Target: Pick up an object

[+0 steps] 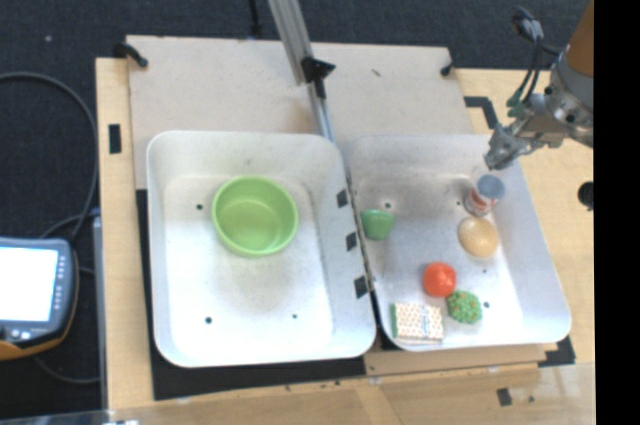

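Note:
The right bin (520,313) holds several small things. A small green cup (377,223) stands by its left wall. A little can with a grey lid (484,194) stands near the right side, with a pale yellow oval item (479,238) just below it. Toward the front lie a red tomato-like ball (438,279), a green broccoli-like piece (464,306) and a patterned flat packet (418,321). My gripper (499,156) hangs over the bin's upper right part, just above and to the right of the can, with nothing visibly held.
The left bin (180,313) holds a light green bowl (255,214). A slanted metal pole (285,3) reaches down to the bins' shared back edge. A tablet-like pendant (30,293) lies off the bench at the far left.

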Motion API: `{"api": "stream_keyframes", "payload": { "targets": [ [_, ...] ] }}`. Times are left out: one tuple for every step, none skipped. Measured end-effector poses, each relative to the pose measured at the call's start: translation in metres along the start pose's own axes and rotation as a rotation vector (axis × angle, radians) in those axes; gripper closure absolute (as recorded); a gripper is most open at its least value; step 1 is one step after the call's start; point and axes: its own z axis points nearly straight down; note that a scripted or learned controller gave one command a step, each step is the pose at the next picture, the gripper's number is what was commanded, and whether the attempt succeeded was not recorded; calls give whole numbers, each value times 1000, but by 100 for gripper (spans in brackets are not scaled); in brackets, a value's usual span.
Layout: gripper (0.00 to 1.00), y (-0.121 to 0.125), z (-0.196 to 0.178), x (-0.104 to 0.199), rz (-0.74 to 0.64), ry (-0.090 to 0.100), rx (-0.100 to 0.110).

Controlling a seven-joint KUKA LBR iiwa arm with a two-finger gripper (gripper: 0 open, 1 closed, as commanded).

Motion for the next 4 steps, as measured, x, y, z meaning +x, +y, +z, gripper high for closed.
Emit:
{"api": "stream_keyframes", "payload": {
  "targets": [
    [100, -16, 8, 46, -2, 3, 7],
    [100, -20, 27, 97, -3, 4, 9],
    [100, -22, 34, 138, -3, 4, 8],
    [100, -32, 32, 183, -4, 5, 8]
  ]
}}
